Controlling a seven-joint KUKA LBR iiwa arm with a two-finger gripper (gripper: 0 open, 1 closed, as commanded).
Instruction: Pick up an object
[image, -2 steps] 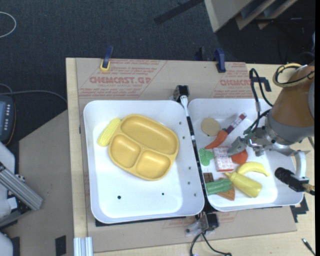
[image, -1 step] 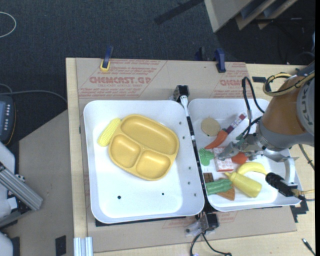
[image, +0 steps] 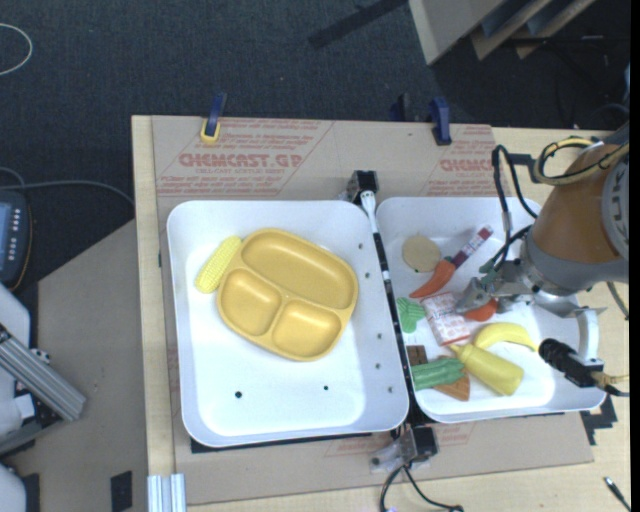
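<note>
A: Where is the arm working?

B: Over the right bin (image: 390, 215), reaching in from the right. The gripper (image: 487, 292) hangs low in the middle of that bin's clutter, just above a small red-and-white packet (image: 444, 322) and beside an orange carrot-shaped toy (image: 436, 279).

A: Is it holding anything?

B: I cannot tell. The grey wrist hides the tip, so nothing shows whether it is clenched or released, and nothing visibly hangs from it.

A: What else is within reach?

B: A banana (image: 505, 335) and a yellow bottle (image: 492, 368) toward the near right, a green piece (image: 437, 374) near the front wall, and a tan disc (image: 421, 250) at the far side. The left bin (image: 190, 330) carries a yellow divided plate (image: 288, 292) with a corn cob (image: 218, 263) touching its left rim (well apart from the arm).

A: So which step is this?

B: I judge it the descent onto a pick, not yet a lift. Next it needs to settle on one item, probably the packet or carrot, close squarely, then rise straight. The crowding could spoil the catch.
</note>
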